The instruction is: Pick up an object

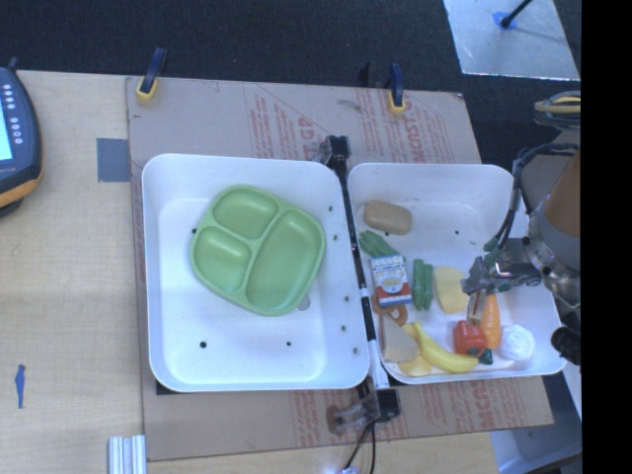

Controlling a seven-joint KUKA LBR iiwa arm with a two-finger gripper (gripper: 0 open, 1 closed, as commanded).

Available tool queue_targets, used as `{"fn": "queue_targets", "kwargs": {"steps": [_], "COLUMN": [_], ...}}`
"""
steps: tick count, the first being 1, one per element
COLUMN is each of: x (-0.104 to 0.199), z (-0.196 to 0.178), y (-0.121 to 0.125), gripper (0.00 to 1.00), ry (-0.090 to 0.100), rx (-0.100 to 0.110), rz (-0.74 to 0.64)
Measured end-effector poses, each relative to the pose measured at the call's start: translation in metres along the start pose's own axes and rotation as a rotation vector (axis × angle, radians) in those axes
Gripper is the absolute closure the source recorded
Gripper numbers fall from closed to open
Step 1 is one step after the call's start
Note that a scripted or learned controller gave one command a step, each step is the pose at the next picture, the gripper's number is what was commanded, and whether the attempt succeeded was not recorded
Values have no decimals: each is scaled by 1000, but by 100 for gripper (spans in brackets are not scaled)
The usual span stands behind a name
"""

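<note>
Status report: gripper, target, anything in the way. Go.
Gripper low over right bin, above carrot. Nothing seen held. Tomato, banana, yellow block crowd close around. Green plate alone in left bin.

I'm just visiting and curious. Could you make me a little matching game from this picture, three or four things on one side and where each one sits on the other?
Things:
1. green divided plate
2. banana
3. brown bread roll
4. hand

Places:
A. near the front edge of the right bin
B. alone in the left bin
C. over the right side of the right bin
D. toward the back of the right bin

Pairs: 1-B, 2-A, 3-D, 4-C
</note>
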State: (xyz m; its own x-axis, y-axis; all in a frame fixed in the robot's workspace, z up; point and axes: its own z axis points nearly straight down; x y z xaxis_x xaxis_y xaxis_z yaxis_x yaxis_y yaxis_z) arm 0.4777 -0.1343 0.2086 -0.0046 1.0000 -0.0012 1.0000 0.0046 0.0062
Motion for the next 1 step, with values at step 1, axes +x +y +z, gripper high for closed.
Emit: {"fn": "queue_targets", "kwargs": {"steps": [1], "x": [65], "z": [18], "y": [42], "gripper": [100], "ry": [3], "rx": [8], "rz": [-8]}}
